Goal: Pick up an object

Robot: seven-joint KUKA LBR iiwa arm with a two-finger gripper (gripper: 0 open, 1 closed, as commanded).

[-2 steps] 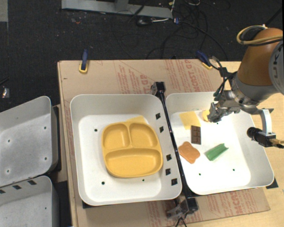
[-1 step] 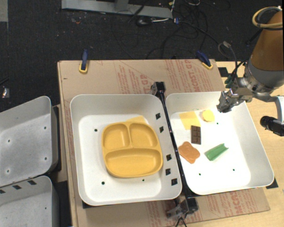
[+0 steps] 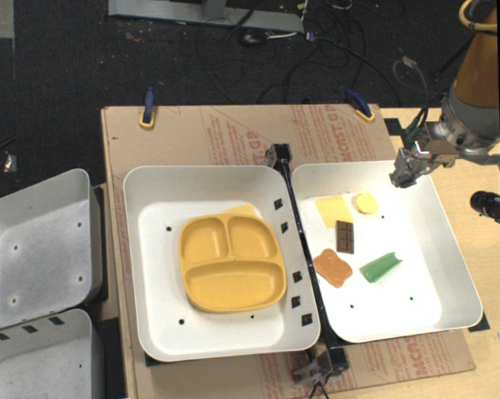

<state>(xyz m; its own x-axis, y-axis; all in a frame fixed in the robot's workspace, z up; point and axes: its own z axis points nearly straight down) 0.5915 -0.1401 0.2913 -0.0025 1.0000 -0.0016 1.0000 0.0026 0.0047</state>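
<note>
The right bin (image 3: 448,253) holds several small items: a pale yellow square (image 3: 332,209), a small round yellow piece (image 3: 365,203), a dark brown bar (image 3: 345,236), an orange-brown lump (image 3: 333,268) and a green piece (image 3: 380,266). My gripper (image 3: 405,174) hangs at the bin's far right corner, above and to the right of the round yellow piece, apart from every item. Nothing shows between its fingers.
The left bin (image 3: 145,239) bears a yellow divided tray (image 3: 232,263). A black divider (image 3: 296,234) runs between the bins. White panels (image 3: 39,243) lie at the left. Cables (image 3: 409,74) trail behind the bench, near the arm.
</note>
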